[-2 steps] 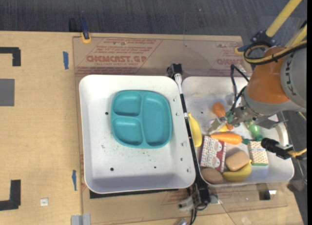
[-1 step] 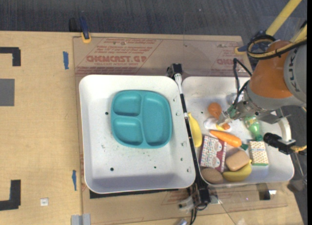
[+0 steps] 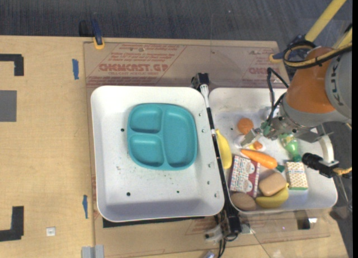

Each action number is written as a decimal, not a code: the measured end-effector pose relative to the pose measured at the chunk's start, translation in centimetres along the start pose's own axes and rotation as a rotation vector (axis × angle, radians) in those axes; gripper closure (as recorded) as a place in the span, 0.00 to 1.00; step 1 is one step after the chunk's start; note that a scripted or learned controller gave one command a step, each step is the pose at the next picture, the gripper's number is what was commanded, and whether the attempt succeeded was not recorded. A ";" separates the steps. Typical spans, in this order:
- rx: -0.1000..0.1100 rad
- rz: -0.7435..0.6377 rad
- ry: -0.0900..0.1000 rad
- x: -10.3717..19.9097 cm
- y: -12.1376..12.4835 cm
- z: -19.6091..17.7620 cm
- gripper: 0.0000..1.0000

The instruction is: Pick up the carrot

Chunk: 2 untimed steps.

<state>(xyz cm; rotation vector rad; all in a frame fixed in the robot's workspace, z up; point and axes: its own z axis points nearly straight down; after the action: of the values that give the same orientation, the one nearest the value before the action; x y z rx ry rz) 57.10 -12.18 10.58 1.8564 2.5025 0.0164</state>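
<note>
- Camera view: the carrot (image 3: 259,156) lies in the right bin (image 3: 330,195), running from upper left to lower right, its thin end toward the banana (image 3: 224,149) along the bin's left wall.
- The arm (image 3: 313,86) reaches in from the right, and the claw (image 3: 262,132) hangs low over the bin, just above the carrot's upper end and beside an orange ball (image 3: 245,125).
- Whether the claw is open or closed, I cannot tell; the wrist and cables crowd that spot. Nothing is visibly gripped.
- Tight neighbourhood down there: a patterned carton (image 3: 243,175) touches the carrot's lower side, a green item (image 3: 293,149) sits just right, and a small box (image 3: 296,175) lies near the fat end.
- To do this well, I'd say the claw should shift slightly down and right to sit over the carrot's middle, then turn so it closes across the narrow width, not along the length.
- Come down straight; a slanted drop likely nudges the carton or rolls the carrot away.
- The left bin (image 3: 106,139) with its teal divided plate (image 3: 162,135) stays out of it.
</note>
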 end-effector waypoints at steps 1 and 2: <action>0.009 0.010 0.005 2.2 -3.3 1.5 0.00; -0.001 0.013 -0.005 1.9 -3.0 0.3 1.00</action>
<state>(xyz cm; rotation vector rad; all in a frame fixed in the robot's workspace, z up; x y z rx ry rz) 53.69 -11.23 10.18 1.8695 2.4870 0.0140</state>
